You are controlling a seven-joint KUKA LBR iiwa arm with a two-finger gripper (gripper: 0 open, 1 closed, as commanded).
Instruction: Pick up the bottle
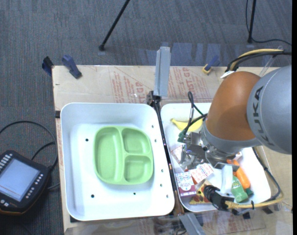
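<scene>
The gripper hovers low in the right bin, finger state impossible to tell, while what looks like the bottle lies just right of it, its long axis running near-vertical in view.

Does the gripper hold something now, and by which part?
It cannot be told: the arm hangs over the right bin and covers the gripper's grasp.

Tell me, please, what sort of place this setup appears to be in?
Probably a robotics lab: a KUKA arm over two white bins, a teach pendant on the carpet, and tripod legs behind the bench.
</scene>
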